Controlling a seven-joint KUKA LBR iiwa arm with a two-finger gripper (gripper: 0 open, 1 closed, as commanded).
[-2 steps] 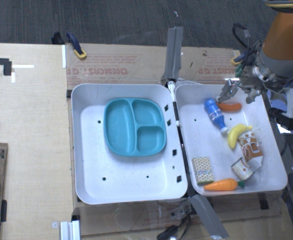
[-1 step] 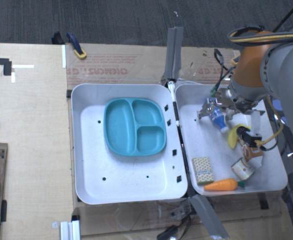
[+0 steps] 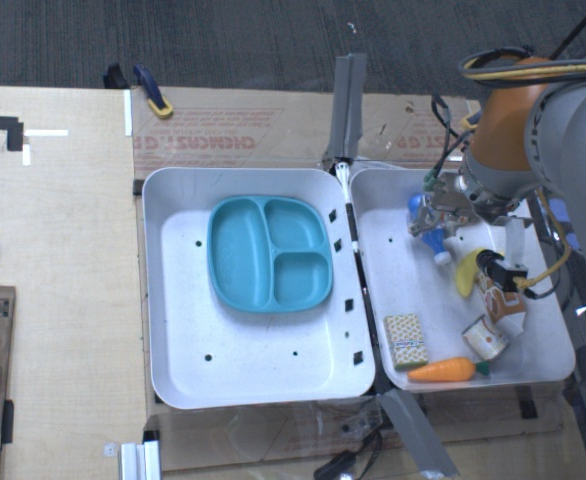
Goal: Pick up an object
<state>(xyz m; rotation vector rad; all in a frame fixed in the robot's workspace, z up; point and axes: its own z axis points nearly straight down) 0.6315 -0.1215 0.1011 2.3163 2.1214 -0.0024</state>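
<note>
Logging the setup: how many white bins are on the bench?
2: the left bin holds a teal divided plate; the right bin holds a carrot and other small items.

Two white bins (image 3: 163,298) — one blue plate (image 3: 270,254); one carrot (image 3: 441,370); one banana (image 3: 467,271); one sponge (image 3: 405,341)

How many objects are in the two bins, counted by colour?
Teal: 1, divided plate
Blue: 1, small object below the gripper
Yellow: 1, banana
Orange: 1, carrot
Beige: 1, patterned block
White-brown: 1, can
Total: 6
</note>
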